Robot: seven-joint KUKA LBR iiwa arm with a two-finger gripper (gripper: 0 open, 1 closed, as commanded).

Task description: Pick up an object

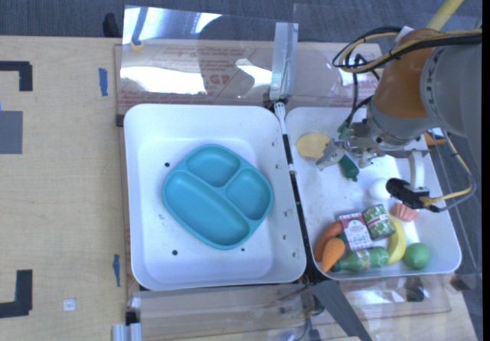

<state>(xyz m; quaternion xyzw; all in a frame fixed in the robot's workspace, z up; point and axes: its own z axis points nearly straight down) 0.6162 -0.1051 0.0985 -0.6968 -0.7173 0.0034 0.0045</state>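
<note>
The right bin (452, 232) holds a heap of toy food in its near corner. A carrot (331, 250) lies at the heap's left end, touching a small red-and-white carton (356, 231). A green carton (377, 221) sits just beside that, against a yellow banana (396, 243). A green vegetable (364, 259) lies along the front, and a lime (417, 256) rests at the right end. A pale yellow, flat, rounded piece (311, 145) lies apart near the bin's far left.

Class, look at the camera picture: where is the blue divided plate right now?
The blue divided plate lies flat in the middle of the left white bin, across the divider from the right bin that holds the toy food.
</note>
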